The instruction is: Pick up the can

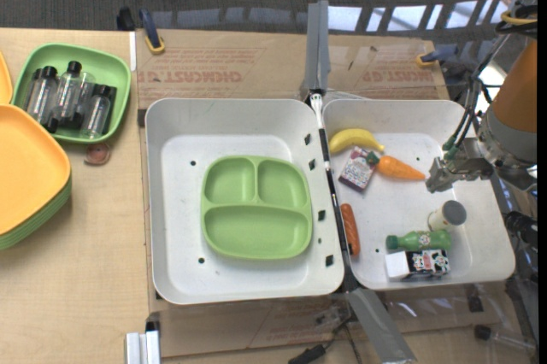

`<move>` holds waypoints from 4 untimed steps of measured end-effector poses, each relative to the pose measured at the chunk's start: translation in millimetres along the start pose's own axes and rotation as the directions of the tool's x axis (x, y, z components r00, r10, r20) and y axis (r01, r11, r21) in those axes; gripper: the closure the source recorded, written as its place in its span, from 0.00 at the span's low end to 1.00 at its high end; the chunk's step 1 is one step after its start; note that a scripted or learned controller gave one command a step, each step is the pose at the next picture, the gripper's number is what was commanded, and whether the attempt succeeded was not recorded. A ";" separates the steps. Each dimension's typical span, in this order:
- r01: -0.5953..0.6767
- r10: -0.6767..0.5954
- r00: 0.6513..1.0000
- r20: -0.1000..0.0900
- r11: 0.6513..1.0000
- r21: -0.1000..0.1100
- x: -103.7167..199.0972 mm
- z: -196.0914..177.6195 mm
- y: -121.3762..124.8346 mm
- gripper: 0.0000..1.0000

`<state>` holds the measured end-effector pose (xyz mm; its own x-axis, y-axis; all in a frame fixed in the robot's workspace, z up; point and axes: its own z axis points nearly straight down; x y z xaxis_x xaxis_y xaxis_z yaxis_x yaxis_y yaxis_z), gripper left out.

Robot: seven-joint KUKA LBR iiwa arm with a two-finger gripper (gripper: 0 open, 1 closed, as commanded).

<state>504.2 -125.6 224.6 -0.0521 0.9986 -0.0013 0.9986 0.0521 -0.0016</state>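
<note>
The can (pixel 448 215) is a small cream cylinder with a grey lid. It stands in the right bin (pixel 487 268), near that bin's right wall. My gripper (pixel 439 175) hangs over the right bin just behind the can, a short way apart from it. The arm, with its orange band, comes in from the right edge. Nothing shows in the gripper's grasp.
An orange carrot (pixel 400 168), a small red box (pixel 358 169) and a banana (pixel 355 138) lie left of the gripper. A green bottle (pixel 417 241) and a black-and-white carton (pixel 419 264) lie in front of the can. A sausage (pixel 349 230) rests by the divider. The left bin holds a green divided plate (pixel 256 208).
</note>
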 end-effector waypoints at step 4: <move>-0.019 0.019 1.000 0.000 1.000 0.001 -4.0 3.4 21.0 1.00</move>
<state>525.3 -128.5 221.2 -0.0332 0.9994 -0.0014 0.9994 0.0332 -0.0023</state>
